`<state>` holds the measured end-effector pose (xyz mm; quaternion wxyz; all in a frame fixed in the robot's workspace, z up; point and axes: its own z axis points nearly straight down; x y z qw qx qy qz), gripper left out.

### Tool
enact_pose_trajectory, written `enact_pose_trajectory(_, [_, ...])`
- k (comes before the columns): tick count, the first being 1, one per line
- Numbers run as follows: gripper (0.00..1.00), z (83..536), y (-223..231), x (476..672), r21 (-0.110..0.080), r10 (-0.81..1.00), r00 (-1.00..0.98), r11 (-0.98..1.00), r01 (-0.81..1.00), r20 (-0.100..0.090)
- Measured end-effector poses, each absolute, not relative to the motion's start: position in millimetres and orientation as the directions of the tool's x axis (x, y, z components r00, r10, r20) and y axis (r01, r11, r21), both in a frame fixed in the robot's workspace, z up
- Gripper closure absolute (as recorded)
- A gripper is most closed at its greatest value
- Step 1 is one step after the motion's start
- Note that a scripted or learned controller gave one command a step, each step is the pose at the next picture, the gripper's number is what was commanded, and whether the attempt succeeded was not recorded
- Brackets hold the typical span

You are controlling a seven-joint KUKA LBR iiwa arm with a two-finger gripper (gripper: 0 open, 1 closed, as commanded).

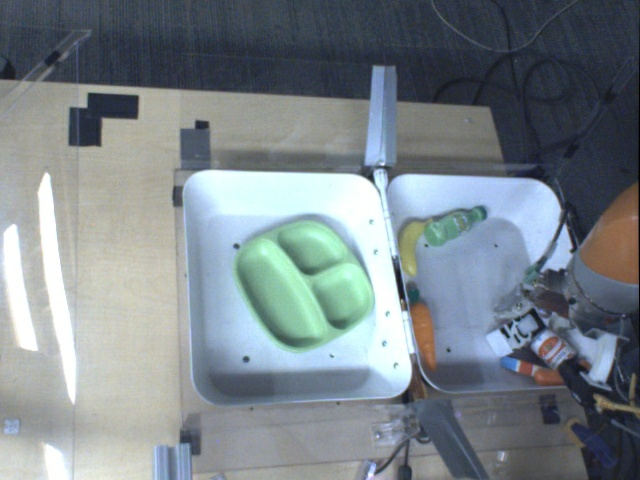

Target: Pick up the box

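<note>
Pincer (530, 313) low in right bin's (470, 193) corner; jaw state can't tell. Box (512, 330) appears just below-left of it, amid clutter. Risk: tube (535, 370) & bottle (552, 348) crowd box, so may snag wrong item.

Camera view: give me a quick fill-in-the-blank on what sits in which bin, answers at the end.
1. The green divided tray lies in the ____ bin of the view.
2. The green bottle lies near the ____ edge of the right bin.
3. The carrot lies against the right bin's ____ wall.
4. The tray has ____ compartments.

Missing words: left; far; left; three
</note>
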<state>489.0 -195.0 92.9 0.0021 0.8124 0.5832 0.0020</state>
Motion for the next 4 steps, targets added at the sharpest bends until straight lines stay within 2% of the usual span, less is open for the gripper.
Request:
enact_pose_trajectory(1, [1.00,104.4,-194.6,491.9,0.013,0.949,0.316,-0.316,0.949,0.001])
enact_pose_trajectory(2, [1.00,207.6,-143.7,500.7,0.006,0.812,0.583,-0.583,0.812,0.002])
enact_pose_trajectory(3, [1.00,165.8,-92.4,487.7,0.000,0.842,0.540,-0.540,0.842,0.001])
enact_pose_trajectory(4, [1.00,96.8,-112.6,526.0,0.007,0.655,0.756,-0.756,0.655,0.007])
